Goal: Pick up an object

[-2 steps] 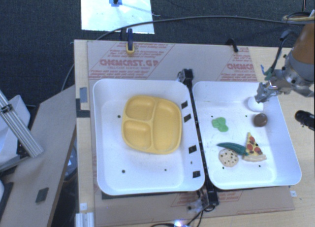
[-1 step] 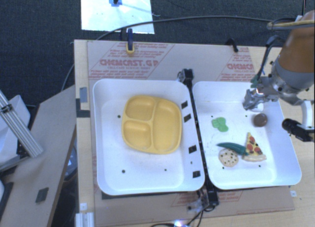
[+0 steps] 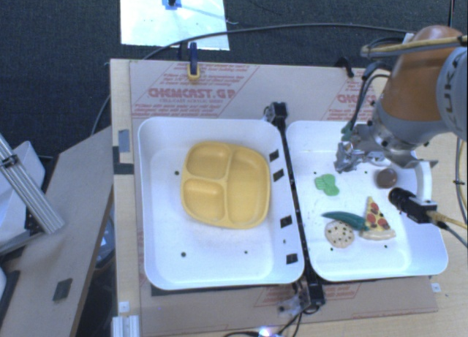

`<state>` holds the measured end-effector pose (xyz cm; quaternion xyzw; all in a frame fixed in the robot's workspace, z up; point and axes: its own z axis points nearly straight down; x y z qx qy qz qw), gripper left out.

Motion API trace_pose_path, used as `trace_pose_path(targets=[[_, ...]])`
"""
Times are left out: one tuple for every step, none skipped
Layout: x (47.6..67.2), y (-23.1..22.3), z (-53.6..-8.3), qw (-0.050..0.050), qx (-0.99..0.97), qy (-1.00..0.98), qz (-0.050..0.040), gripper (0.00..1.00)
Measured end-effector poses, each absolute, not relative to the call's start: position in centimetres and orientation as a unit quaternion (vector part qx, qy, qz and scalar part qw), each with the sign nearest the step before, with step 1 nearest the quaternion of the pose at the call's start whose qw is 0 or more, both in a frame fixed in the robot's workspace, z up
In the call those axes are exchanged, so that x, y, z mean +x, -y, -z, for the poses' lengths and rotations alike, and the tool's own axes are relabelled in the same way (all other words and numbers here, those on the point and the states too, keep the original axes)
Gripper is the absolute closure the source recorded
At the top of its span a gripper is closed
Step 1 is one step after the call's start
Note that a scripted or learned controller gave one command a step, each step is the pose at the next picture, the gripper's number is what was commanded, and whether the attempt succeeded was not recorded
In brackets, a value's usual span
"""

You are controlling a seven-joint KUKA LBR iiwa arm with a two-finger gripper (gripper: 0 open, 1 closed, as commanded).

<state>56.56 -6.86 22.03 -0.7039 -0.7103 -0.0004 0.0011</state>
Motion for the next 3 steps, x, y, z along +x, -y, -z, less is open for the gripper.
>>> trace_pose_path(targets=[[56.0,1.7,-21.9,0.0,-0.704,0.71,0.0006,1.0],[54.1,-2.5,-22.8,0.001,-0.704,0.71,0.0005,1.0],[52.0,-6.8,-22.0,0.001,-0.704,0.71,-0.0002,1.0]])
